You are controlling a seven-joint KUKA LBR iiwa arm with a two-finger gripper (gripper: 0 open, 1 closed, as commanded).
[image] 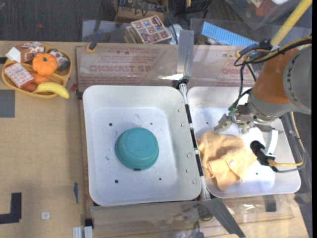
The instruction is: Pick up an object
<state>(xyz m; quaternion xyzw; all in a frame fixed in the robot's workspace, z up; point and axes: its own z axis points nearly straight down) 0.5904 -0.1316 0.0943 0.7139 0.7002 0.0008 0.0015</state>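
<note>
A teal bowl [137,148] lies upside down in the middle of the left bin [99,103]. A crumpled tan cloth [225,157] lies in the right bin [208,100], against its left and front sides. My gripper [234,122] hangs low over the right bin, just above the cloth's far edge. Its fingers [221,123] are spread apart with nothing between them. The grey arm with its orange band [275,81] comes in from the right.
A yellow dish [34,71] with toy fruit, a banana and an orange pumpkin stands at the far left of the bench. Cardboard and boxes lie behind the bins. A black cable [277,165] loops over the right bin's right side.
</note>
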